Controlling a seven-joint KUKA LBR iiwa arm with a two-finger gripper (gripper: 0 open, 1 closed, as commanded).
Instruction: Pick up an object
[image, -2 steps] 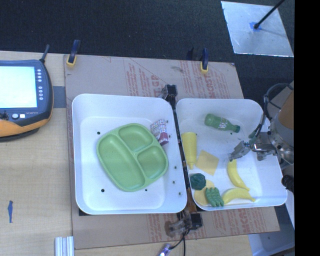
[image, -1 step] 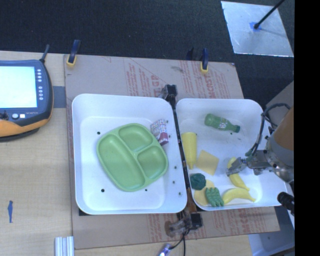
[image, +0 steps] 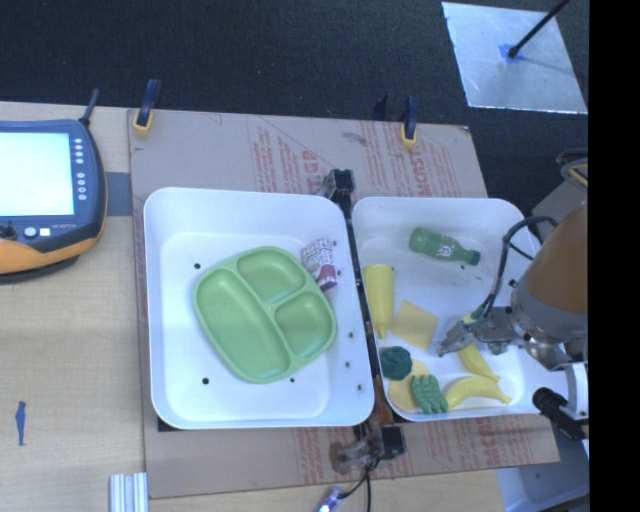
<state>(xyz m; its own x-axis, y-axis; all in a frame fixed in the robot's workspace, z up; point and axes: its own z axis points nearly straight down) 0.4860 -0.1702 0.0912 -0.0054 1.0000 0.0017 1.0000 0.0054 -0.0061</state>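
End effector (image: 462, 338) low over right bin (image: 450, 208)

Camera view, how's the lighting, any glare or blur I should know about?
Camera view: bright, even light; the white bins look nearly washed out, the tablet screen blown to white; the arm at right is soft and blurred; a sunlit patch glares on the dark floor.

Robot lab — clamped bench (image: 300, 150), teach pendant (image: 45, 195).

Green plate (image: 264, 314) — bananas (image: 477, 390) seemingly yellow.
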